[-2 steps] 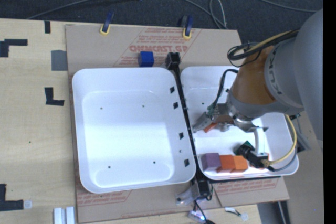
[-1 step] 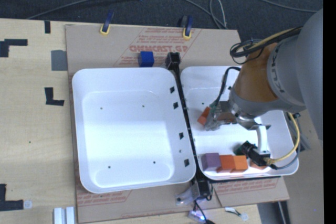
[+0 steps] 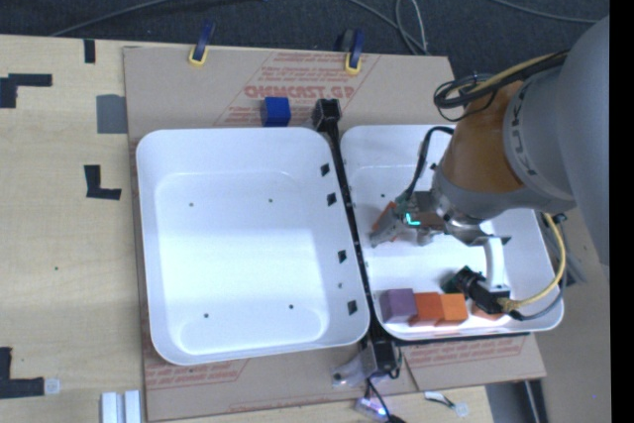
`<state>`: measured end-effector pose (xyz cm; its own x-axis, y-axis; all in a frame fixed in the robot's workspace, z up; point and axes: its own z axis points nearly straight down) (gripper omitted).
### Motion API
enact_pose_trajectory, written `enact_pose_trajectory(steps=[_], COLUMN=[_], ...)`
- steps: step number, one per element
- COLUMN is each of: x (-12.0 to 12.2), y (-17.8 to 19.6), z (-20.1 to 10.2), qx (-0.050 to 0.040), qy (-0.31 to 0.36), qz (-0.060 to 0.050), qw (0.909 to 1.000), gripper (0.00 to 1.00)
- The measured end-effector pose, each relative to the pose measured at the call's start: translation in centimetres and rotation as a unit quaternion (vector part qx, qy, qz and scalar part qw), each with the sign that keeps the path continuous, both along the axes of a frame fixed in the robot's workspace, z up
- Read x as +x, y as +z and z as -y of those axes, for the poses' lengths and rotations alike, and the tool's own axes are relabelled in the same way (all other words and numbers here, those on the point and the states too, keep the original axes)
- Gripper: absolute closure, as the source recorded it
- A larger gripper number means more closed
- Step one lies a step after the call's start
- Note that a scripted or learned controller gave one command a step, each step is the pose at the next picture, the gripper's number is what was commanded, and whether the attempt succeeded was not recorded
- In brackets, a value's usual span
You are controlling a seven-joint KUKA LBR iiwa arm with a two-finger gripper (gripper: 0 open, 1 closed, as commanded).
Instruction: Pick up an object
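Note:
My gripper hangs low over the middle of the right bin, pointing left toward the divider between the bins. A purple block lies at that bin's front edge. Right beside it sits an orange block, touching it on its right. Both blocks are in front of the gripper and apart from it. The grey arm with its orange band covers the bin's right part.
The left bin is a wide white tray next to the right one. A small blue block rests on the cardboard behind the bins, beside a black clamp. Cables run across the dark floor at the back.

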<state>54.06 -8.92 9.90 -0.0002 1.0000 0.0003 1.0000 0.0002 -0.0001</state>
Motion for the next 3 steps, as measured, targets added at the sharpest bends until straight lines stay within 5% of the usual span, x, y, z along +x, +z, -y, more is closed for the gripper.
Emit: enact_pose_trajectory(steps=[1,2,3], x=[3.8,3.8,2.7], y=[-1.1,0.0,9.4], z=[-0.1,0.0,-4.9], qx=[-0.0003,-0.0001,0.0004], qy=[0.000,0.000,0.002], qz=[0.000,0.000,0.004], qw=[1.0000,1.0000,1.0000], gripper=[0.00,1.00,1.00])
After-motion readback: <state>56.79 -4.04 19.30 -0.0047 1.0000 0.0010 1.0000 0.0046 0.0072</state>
